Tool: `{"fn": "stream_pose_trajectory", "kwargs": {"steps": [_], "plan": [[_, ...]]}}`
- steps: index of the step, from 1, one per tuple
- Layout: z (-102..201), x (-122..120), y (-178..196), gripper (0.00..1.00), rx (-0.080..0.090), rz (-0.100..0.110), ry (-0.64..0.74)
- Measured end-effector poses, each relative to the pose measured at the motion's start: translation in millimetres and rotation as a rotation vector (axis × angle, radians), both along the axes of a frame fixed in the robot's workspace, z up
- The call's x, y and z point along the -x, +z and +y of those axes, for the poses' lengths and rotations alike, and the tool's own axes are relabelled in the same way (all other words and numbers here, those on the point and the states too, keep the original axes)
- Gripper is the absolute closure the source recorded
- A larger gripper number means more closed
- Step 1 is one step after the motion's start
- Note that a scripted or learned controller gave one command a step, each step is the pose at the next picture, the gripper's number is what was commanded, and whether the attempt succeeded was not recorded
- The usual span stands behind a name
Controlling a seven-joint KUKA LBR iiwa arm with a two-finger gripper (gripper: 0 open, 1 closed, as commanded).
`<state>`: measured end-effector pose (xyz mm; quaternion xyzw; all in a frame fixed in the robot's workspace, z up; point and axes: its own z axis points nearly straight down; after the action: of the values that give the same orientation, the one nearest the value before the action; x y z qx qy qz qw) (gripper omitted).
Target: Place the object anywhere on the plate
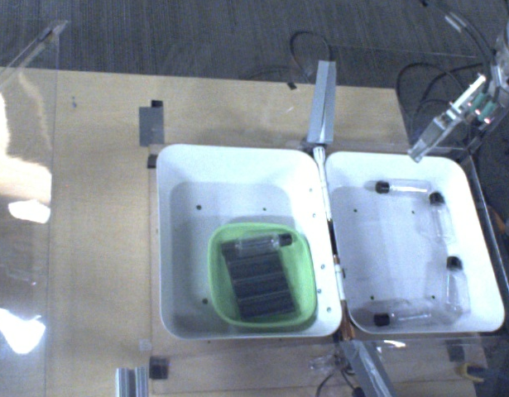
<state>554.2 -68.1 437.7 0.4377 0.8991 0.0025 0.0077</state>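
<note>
A green square plate point(218, 281) lies in the left bin point(178, 222), toward its front. On the plate rests a dark ridged block point(258, 286), and across the block's far end lies a clear tube with a black cap point(259, 241). In the right bin point(477, 222) several more clear black-capped tubes lie along the walls: one at the back point(400, 188), one at the right point(453, 281), one at the front point(399, 316). My gripper point(421, 149) hangs at the top right, above the back rim of the right bin, apart from every tube.
A grey metal post point(322, 102) stands behind the seam between the two bins. Cables point(420, 77) run over the bench behind the right bin. The wooden bench top point(80, 222) stretches out left of the bins.
</note>
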Motion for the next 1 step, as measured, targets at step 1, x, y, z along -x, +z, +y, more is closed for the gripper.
{"fn": "stream_pose_trajectory", "kwargs": {"steps": [1], "plan": [[-69.0,-28.6,0.0,0.00,0.004,0.001,0.136]]}}
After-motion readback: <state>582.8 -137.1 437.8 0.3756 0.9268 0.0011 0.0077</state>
